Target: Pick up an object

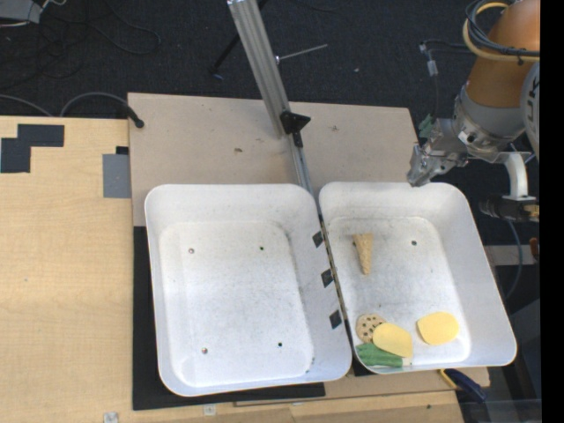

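My claw [425, 167] hangs over the right bin's [476, 227] far rim (grip state: I cannot tell). Cone [364, 251] lies mid-bin, open floor around it; yellow pieces [438, 328] crowd the near edge.

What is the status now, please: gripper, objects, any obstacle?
Gripper above right bin's far rim, holding nothing. Cone mid-bin; yellow pieces near corner. Path clear.
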Motion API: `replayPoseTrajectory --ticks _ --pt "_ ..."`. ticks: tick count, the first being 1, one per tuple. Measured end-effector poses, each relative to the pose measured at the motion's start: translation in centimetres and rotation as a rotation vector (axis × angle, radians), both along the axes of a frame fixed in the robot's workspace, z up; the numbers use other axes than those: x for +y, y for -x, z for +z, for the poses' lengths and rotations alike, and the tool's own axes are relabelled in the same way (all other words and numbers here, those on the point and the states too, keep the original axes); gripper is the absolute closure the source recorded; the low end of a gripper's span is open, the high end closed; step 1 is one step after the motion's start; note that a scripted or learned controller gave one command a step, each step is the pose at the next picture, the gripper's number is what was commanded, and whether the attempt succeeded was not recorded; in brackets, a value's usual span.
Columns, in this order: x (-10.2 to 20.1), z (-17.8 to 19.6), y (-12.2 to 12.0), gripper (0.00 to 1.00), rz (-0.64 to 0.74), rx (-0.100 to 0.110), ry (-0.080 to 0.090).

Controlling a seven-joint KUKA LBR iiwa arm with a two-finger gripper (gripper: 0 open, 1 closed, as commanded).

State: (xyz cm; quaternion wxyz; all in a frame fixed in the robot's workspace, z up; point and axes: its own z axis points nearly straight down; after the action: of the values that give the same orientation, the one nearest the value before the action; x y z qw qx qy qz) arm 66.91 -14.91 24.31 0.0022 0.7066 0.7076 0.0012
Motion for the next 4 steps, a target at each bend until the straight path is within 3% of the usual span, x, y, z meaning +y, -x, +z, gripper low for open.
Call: replayPoseTrajectory --ticks 1,4 --pt "-0.1 5.4 -0.1 1.0 0.001 0.0 0.0" --pt "16.1 1.9 2.9 1.0 0.002 0.01 -0.003"
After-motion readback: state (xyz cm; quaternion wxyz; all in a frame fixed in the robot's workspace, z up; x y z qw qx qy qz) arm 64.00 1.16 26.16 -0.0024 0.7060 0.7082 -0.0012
